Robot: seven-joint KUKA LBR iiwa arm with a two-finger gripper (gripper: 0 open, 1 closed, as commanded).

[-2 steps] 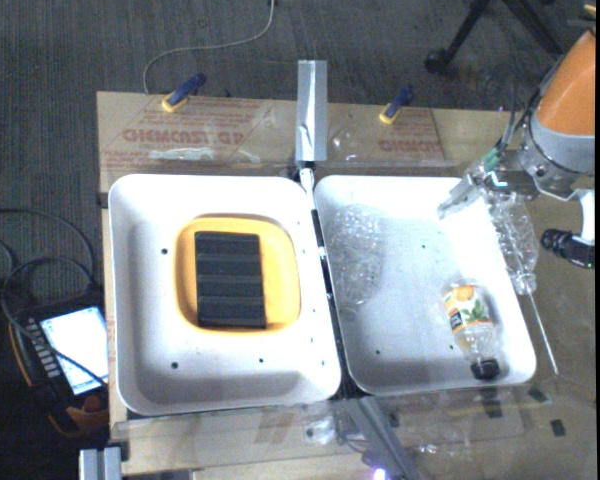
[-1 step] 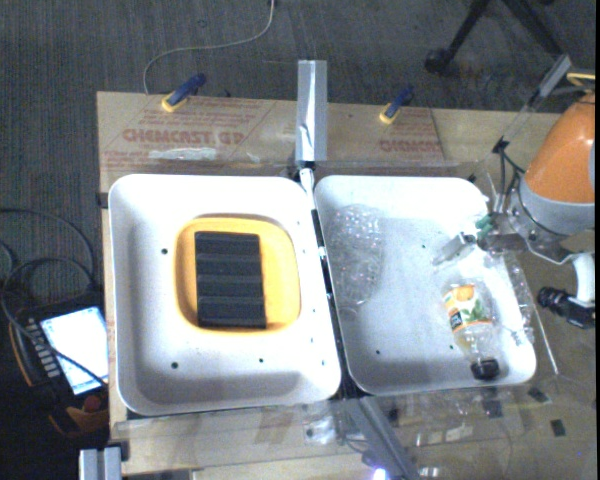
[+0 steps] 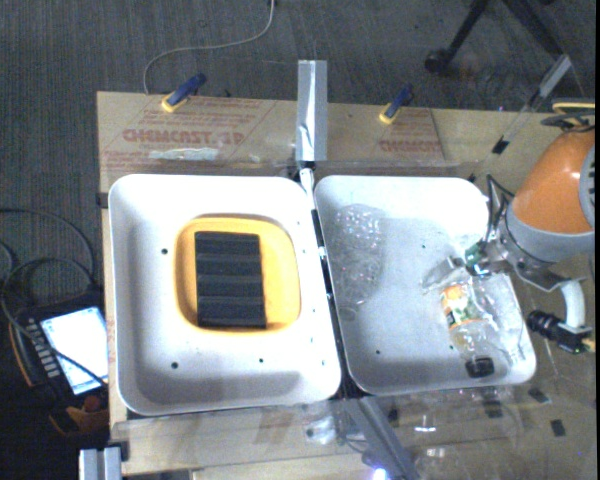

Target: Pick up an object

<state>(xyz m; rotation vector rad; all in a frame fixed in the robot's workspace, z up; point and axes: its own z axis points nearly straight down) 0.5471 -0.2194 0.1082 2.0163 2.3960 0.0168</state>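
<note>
we locate the clear plastic bottle (image 3: 472, 313) in the right bin (image 3: 400, 368), just below the gripper (image 3: 480, 258); we cannot tell the gripper's state.

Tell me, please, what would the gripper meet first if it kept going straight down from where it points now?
Probably the clear plastic packet lying in the right bin, just under the gripper; depth is hard to judge.

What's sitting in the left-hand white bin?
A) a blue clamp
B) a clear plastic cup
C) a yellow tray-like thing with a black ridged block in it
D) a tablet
C: the left bin holds a yellow tray-like thing with a black ridged block lying inside it.
</note>
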